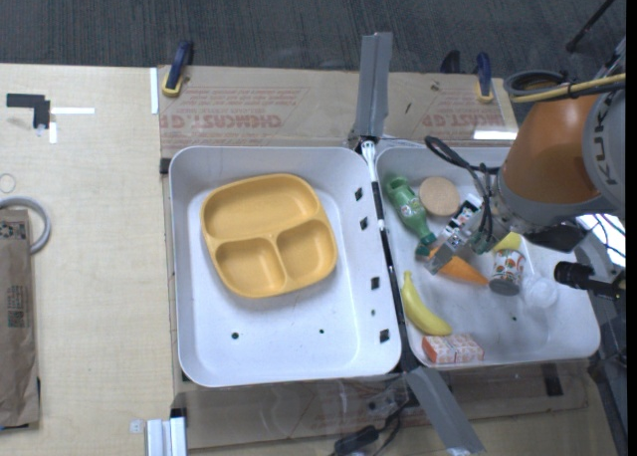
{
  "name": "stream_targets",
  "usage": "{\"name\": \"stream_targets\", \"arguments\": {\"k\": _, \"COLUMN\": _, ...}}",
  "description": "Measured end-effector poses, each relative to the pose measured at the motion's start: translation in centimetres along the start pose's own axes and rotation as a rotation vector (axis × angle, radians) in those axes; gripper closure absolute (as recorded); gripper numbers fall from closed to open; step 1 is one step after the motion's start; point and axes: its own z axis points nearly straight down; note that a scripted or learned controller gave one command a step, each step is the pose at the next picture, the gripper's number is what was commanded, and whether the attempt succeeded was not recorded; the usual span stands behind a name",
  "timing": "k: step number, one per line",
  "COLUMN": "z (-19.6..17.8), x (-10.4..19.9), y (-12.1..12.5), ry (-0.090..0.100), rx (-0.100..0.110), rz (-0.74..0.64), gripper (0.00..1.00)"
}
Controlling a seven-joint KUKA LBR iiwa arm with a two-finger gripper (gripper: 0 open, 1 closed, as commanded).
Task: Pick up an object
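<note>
the bench carries two shallow white plastic bins side by side. the left bin (199, 325) holds one item: a yellow three-compartment plastic plate (269, 235), lying flat and right side up near the bin's centre, with one long compartment toward the far side and two smaller ones toward the near side.

the right bin (557, 340) holds the loose objects. a green plastic bottle (405, 201) lies on its side near the bin's left wall, running toward the near right. just beside it on the right lies a tan round disc (439, 195). a yellow banana (424, 309) lies near the left wall in the near half of the bin. a small red and white carton (453, 347) lies at the near edge, just beyond the banana's end. an orange carrot-shaped piece (464, 270) lies near the bin's centre. a small printed cup (508, 270) lies just to the right of the carrot-shaped piece, and a small yellow object (510, 242) shows just above the cup, partly hidden.

the grey arm with orange band (552, 160) reaches in from the right over the right bin. the gripper (445, 250) sits low among the objects, between the green bottle and the orange piece. clutter hides the tool tip, so its state cannot be told from this view, and no object is seen lifted.
</note>
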Motion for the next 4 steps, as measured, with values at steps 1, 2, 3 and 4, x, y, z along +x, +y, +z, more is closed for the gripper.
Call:
{"name": "stream_targets", "arguments": {"k": 1, "z": 0.9, "x": -0.1, "y": 0.5, "ry": -0.004, "rx": -0.017, "rz": 0.406, "gripper": 0.0}}
{"name": "stream_targets", "arguments": {"k": 2, "z": -0.6, "x": -0.8, "y": 0.6, "ry": -0.021, "rx": -0.028, "rz": 0.41, "gripper": 1.0}}
{"name": "stream_targets", "arguments": {"k": 3, "z": -0.5, "x": -0.7, "y": 0.5, "ry": -0.02, "rx": -0.026, "rz": 0.41, "gripper": 0.0}}
{"name": "stream_targets", "arguments": {"k": 4, "z": 2.6, "x": 3.2, "y": -3.3, "ry": 0.016, "rx": 0.024, "rz": 0.501, "gripper": 0.0}}
